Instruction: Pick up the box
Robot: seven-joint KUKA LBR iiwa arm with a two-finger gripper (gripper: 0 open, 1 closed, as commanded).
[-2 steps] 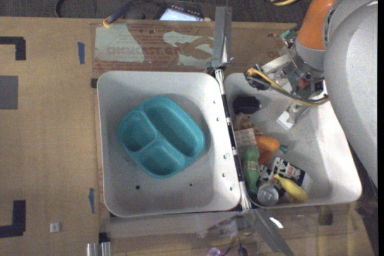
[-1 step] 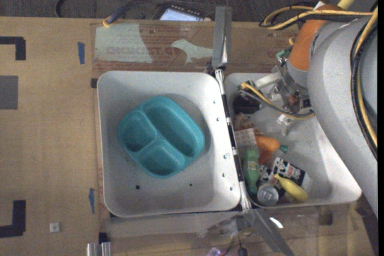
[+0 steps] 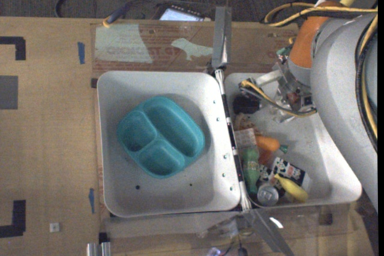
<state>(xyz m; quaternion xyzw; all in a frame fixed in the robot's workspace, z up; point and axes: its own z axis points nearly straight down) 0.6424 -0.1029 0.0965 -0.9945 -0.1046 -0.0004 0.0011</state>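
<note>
lying in the front half of the right bin point(image 3: 339, 184), the small black-and-white box point(image 3: 290, 172) rests flat and tilted, its long side running from back-left to front-right. a yellow banana-shaped thing point(image 3: 293, 190) lies just in front of it, touching or nearly touching its front edge. a small can with a shiny top point(image 3: 267, 195) stands at the box's front-left, close to the bin's front edge. to the left of the box a green bottle point(image 3: 251, 166) lies on its side along the bin's left wall, and an orange carrot-like thing point(image 3: 267, 144) lies just behind the box, pointing toward the right. a pale packet point(image 3: 244, 137) sits beside the carrot-like thing, against the left wall. all of these crowd the bin's front-left part, while its right side is bare white.

the gripper point(image 3: 288, 96) hangs over the back half of the same bin, well apart from the box and behind the carrot-like thing. whether it is wide or narrow cannot be told from this angle, and nothing can be seen held in it. the grey arm point(image 3: 345, 93) with its orange band point(image 3: 305, 39) comes in over the bin's right edge.

the left bin point(image 3: 120, 93) holds a teal divided plate point(image 3: 161, 136), roughly at its middle. both bins sit on a brown bench point(image 3: 48, 129) marked with bits of blue tape point(image 3: 81, 52).
</note>
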